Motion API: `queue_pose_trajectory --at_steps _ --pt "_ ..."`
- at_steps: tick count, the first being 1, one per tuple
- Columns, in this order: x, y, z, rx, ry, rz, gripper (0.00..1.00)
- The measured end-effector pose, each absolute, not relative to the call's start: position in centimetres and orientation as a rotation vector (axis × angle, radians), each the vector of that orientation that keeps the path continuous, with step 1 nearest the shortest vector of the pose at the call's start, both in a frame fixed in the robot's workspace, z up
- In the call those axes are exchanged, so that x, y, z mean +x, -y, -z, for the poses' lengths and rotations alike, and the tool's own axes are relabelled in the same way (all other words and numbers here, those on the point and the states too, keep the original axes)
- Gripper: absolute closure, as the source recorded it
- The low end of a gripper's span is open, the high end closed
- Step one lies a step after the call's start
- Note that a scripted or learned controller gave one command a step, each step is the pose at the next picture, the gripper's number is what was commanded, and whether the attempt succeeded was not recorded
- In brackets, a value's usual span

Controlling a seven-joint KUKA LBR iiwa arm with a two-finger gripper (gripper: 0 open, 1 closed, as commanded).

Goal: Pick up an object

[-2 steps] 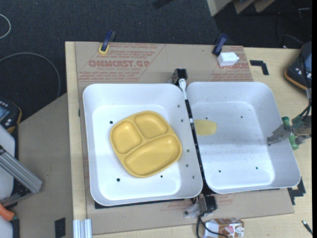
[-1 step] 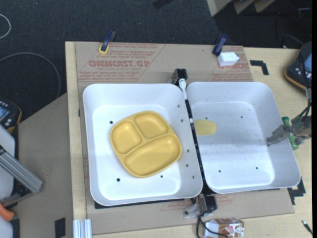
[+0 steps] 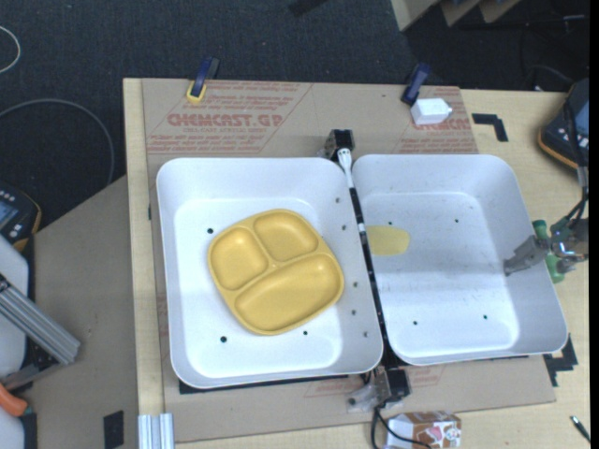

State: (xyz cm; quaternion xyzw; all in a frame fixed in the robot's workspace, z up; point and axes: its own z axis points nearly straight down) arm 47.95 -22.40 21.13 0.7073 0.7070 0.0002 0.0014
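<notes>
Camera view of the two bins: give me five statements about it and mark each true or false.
1. The yellow divided plate lies in the left bin. True.
2. The plate has three compartments. True.
3. A small pale yellow object lies in the right bin, near its left wall. True.
4. The gripper is over the plate. False: it is at the right bin's right rim.
5. The plate is stacked on the pale yellow object. False: they lie in separate bins.

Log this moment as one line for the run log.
claw: right bin's right edge, holding nothing | yellow plate: left bin | yellow piece: right bin
</notes>
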Motion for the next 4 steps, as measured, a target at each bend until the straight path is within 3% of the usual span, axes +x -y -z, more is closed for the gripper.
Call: queue_pose_trajectory --at_steps 1,2,3,4 --pt "48.0 22.4 -22.8 2.217 -2.219 -0.001 0.00" --pt "48.3 9.2 -37.1 2.198 -2.230 -0.022 0.00" --pt "48.0 1.5 -54.3 2.204 -2.221 -0.024 0.00" --pt "48.0 1.8 -54.6 2.216 -2.220 -0.006 1.00"
